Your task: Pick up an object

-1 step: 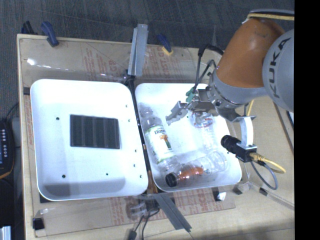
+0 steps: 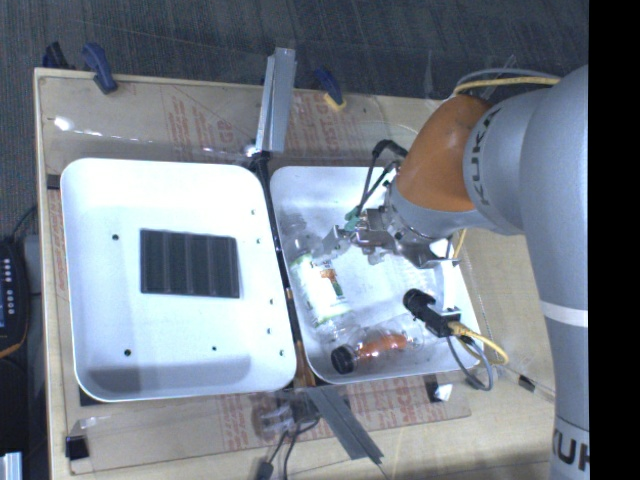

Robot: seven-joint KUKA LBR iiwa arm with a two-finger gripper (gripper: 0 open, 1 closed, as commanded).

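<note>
Hand [image 2: 352,230] low in right bin [image 2: 300,183], nr clear bottle [image 2: 322,286].

The arm [image 2: 500,158] covers the right bin's [image 2: 300,193] far right corner and right wall. The gripper [image 2: 375,236] is blurred against the bin floor, its finger position unreadable. A small bottle's [image 2: 322,288] label is illegible.
</note>
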